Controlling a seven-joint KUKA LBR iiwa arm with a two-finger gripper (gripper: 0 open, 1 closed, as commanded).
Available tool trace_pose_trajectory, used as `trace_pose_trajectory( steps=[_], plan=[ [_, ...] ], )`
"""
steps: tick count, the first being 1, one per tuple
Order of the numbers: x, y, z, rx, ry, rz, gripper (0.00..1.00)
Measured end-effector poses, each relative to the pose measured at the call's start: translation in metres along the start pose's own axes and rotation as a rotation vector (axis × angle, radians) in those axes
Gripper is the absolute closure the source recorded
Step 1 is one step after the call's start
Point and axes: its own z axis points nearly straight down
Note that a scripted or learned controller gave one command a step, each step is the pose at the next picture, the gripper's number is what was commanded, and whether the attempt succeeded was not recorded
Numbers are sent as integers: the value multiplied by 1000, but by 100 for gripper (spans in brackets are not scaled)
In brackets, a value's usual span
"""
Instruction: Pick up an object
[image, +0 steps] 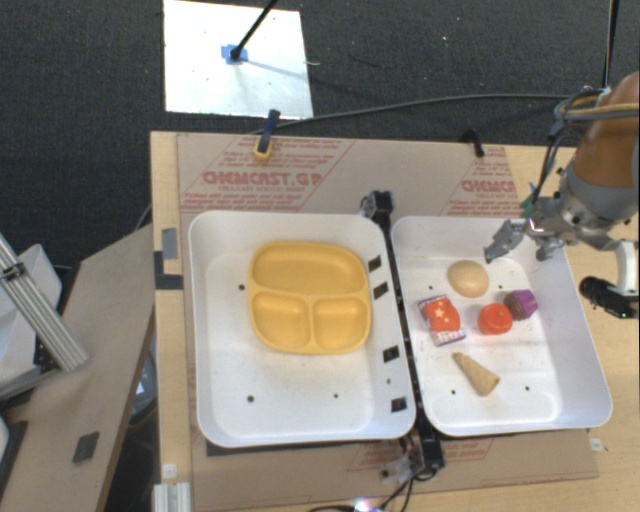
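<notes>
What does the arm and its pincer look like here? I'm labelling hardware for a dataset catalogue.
The arm enters from the right: a rounded grey body with an orange band above the wrist. Below it sits a lighter grey metallic wrist block, from which the pincer projects as two slim grey fingers. A thin dark cable runs alongside the arm's upper part.

My end effector looks like dull grey metal, the two white bins below me smooth, faintly glossy plastic, the yellow divided tray in the nine o'clock bin matt plastic, and the worktop bare printed cardboard over pale wood with a flat finish.
</notes>
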Motion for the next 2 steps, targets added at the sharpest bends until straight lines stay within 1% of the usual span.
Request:
trace_pose_trajectory(
  steps=[1, 2],
  plan=[
    [3, 6, 60, -1, 0, -4, 0],
    [3, 7, 100, -2, -1, -4, 0]
  ],
)
